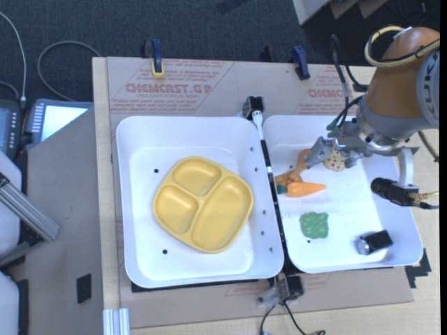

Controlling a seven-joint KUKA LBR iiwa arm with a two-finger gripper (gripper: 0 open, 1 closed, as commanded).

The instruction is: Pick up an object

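i see the pincer [334, 158] low over the right bin [401, 218], can't tell its grip, carrot [306, 188] just below and left of it, green scrap [314, 225] nearer me, yellow plate [203, 204] in left bin [133, 187]

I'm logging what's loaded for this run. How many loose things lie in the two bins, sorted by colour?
Yellow: 1, the divided plate in the left bin
Orange: 1, the carrot in the right bin
Green: 1, the leafy piece
Black: 1, the small block
Total: 4. Something tan sits at the gripper, too hidden to name.
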